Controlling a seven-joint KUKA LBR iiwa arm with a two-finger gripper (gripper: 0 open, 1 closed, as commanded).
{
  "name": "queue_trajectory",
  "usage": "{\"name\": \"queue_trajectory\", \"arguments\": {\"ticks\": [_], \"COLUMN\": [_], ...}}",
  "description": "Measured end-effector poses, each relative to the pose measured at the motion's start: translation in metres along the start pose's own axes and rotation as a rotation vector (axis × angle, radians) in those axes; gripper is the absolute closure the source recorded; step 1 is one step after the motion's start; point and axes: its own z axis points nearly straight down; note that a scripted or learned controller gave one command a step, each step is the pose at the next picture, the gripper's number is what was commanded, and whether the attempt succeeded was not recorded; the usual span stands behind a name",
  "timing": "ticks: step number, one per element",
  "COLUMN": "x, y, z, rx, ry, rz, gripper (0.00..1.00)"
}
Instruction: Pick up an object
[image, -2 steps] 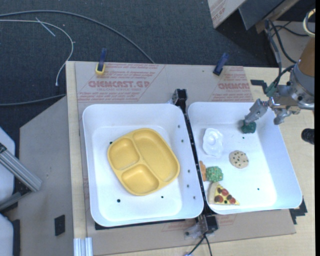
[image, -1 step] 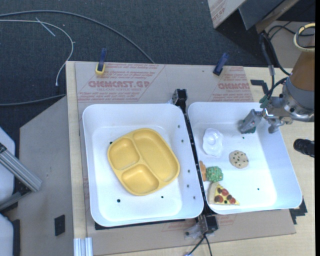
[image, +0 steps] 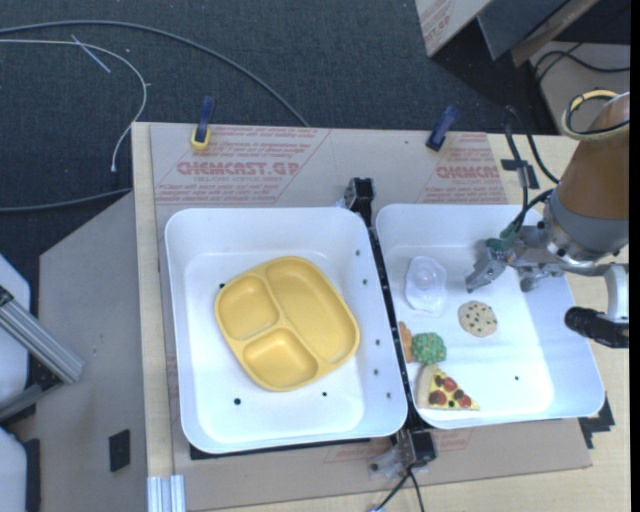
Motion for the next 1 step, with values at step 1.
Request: {"name": "queue_trajectory", "arguments": {"ticks": [1], "x": [0.0087], "y": [0.001], "z": [0.0601], "rx": [0.0], "ry": [0.001], "rz": [-0.001], "gripper": [0.0]}}
